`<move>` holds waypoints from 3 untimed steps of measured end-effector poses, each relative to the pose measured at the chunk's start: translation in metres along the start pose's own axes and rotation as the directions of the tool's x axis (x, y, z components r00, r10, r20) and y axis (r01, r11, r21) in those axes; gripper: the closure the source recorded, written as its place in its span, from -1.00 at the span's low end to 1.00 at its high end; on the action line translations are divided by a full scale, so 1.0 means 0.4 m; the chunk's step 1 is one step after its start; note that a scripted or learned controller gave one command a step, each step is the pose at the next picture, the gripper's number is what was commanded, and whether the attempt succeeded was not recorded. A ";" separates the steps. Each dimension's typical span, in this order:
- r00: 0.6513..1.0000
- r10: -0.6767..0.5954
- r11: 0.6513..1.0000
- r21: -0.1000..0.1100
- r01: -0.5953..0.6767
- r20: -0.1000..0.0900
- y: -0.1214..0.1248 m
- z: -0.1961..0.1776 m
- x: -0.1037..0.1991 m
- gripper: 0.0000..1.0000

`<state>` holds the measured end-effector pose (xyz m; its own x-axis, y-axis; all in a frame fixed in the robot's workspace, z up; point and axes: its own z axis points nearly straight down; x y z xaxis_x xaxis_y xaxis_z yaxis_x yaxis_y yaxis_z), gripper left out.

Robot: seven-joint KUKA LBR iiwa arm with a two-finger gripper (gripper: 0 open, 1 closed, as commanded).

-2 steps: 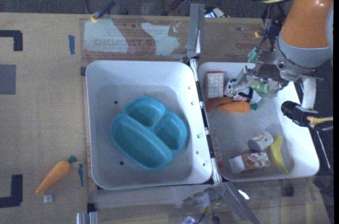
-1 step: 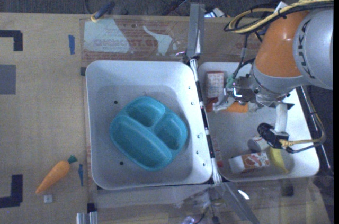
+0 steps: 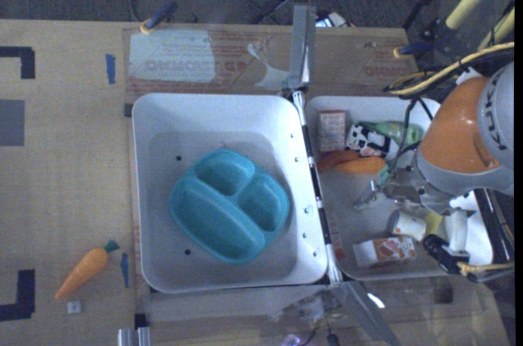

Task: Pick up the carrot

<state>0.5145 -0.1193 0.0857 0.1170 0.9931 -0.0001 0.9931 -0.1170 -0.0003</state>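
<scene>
A toy carrot, orange with a green top, lies on the wooden bench outside the bins, near the front left corner. My gripper hovers low in the right bin, far to the carrot's right. Its fingers are open with nothing between them. Just behind the gripper lies an orange elongated item, close to the fingertips but apart from them.
The left bin holds a blue divided plate. The right bin also holds a small red-and-white box, a cow-patterned item, a green item, a carton and a white bottle.
</scene>
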 end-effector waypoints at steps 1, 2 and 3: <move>1.000 0.022 1.000 -0.004 -0.022 0.002 0.130 0.000 0.081 -1.00; 1.000 0.023 1.000 -0.001 -0.023 0.003 0.129 -0.019 0.079 1.00; 0.831 0.557 0.831 0.006 -0.557 0.006 0.148 -0.238 0.127 1.00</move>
<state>0.5793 -0.0759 0.1807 0.6502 0.7597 -0.0066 0.7597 -0.6502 -0.0060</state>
